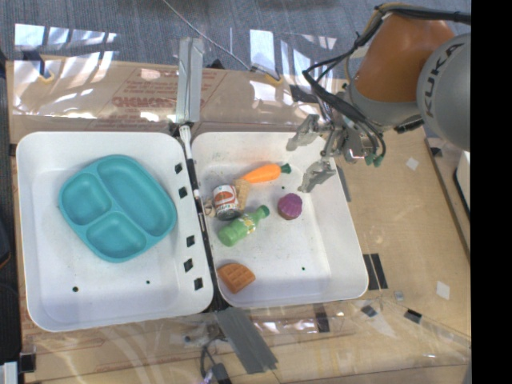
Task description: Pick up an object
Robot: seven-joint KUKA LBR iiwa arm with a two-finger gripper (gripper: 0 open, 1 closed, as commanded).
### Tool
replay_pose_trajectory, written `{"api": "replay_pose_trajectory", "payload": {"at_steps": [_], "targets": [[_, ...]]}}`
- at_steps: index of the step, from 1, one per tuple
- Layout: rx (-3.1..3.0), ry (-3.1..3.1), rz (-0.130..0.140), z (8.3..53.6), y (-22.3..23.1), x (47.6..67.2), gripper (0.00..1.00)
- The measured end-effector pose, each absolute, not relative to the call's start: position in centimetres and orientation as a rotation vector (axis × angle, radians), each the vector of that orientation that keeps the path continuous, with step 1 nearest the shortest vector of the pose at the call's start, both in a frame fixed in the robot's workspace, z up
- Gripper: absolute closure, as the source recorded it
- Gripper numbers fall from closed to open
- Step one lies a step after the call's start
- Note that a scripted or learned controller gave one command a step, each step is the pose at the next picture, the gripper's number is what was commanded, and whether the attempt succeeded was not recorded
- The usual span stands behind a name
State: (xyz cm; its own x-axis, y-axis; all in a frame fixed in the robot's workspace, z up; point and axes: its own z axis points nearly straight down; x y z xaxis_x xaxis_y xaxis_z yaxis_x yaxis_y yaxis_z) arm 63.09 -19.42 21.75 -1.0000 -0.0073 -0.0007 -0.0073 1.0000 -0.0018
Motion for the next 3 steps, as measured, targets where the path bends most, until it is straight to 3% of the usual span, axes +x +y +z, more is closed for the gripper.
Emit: {"api": "replay_pose_trajectory", "payload": {"at_steps": [1, 2, 3], "targets": [[0.071, 3.137, -0.001, 9.3, -20.8, 65.9, 0.00], [0.058, 3.131, -0.005, 10.6, -20.7, 66.1, 1.00], [0.352, 3.112, -0.004, 20.7, -21.0, 60.4, 1.00]]}}
